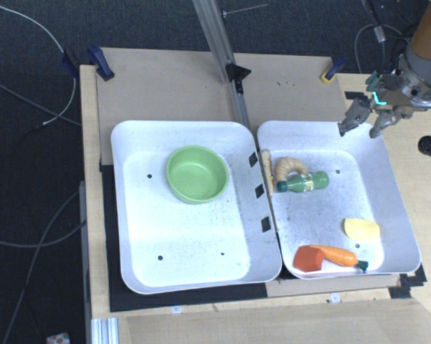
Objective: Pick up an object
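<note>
Camera view: the gripper (365,124) hangs spread and empty over the right bin's (387,185) far corner. The bottle (302,183) lies mid-bin against a croissant (287,167); best straddle its narrow width.

You see a grey arm (423,56) with an orange band at the top right corner, black cables beside it, a small teal light on the wrist, and a gripper (366,122) with two dark grey fingers.
</note>
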{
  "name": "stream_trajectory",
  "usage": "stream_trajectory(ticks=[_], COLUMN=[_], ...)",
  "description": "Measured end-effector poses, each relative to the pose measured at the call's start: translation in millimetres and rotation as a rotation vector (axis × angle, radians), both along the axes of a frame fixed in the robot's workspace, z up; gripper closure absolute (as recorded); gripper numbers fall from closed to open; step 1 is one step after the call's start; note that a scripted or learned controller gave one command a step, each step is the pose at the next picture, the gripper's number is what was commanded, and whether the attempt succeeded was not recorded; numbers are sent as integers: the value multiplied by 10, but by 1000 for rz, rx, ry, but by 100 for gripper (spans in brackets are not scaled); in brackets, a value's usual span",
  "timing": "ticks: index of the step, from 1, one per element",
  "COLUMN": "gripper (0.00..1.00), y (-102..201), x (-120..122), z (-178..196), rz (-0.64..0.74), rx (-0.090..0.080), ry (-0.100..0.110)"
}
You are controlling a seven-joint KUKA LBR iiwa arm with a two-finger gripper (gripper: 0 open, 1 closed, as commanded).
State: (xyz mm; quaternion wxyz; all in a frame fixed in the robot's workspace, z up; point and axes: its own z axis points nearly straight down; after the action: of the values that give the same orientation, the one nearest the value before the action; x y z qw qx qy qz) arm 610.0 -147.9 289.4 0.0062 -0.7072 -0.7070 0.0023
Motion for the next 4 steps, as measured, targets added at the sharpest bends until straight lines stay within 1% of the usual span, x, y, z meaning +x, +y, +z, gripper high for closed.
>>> stream_trajectory(ticks=[1,2,4], gripper=[0,0,0], y=[-1,-35,-8], x=[8,5,-13], z=[26,-404,-1698], rz=[0,-1,-2], rx=[-1,-1,0], ry=[-5,2,4])
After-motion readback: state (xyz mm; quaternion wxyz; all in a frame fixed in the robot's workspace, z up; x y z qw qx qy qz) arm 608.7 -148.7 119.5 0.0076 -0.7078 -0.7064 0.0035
